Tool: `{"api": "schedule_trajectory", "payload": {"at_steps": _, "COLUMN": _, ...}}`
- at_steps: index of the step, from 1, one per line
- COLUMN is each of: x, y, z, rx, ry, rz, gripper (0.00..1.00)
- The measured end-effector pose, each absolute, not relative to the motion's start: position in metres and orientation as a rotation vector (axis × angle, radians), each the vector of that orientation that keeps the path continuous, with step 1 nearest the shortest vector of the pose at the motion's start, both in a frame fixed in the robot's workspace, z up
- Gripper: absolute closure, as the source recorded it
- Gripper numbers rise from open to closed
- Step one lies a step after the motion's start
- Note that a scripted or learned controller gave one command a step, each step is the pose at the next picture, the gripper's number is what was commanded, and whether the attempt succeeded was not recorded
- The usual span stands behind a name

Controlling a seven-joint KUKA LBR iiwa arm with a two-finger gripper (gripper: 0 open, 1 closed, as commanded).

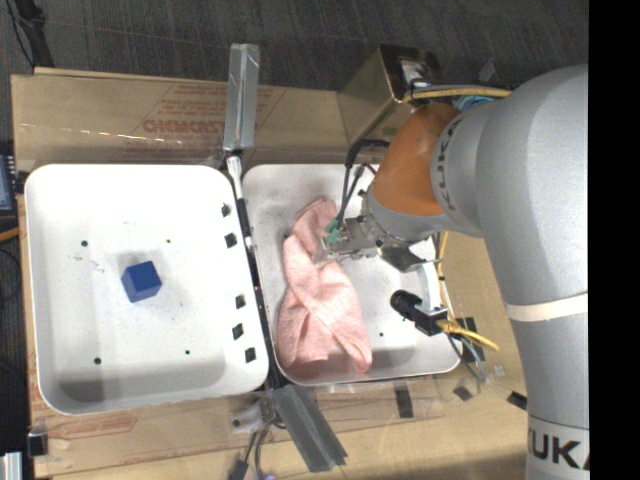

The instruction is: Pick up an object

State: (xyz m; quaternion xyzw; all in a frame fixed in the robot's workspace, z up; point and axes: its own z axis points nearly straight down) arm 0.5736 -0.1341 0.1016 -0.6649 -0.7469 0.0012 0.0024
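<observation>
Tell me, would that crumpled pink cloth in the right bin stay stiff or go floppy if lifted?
Probably floppy: the crumpled pink cloth lies in soft folds and twists, so it would likely droop from wherever it is pinched. It looks light for its spread. Pushed, it would more likely bunch up against the right bin than slide or roll.

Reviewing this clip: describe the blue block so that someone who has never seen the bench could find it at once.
Two shallow white bins sit side by side; take the left bin, the one away from the arm. The blue block lies on its floor, a little left of the middle. It is a small solid cube, unlike the big crumpled pink cloth in the right bin.
</observation>
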Motion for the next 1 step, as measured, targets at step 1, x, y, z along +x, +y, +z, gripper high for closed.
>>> {"api": "schedule_trajectory", "payload": {"at_steps": 1, "x": 0.6390, "y": -0.0766, "z": 0.1922, "rx": -2.106, "ry": -2.329, "rz": 0.001, "gripper": 1.00}}
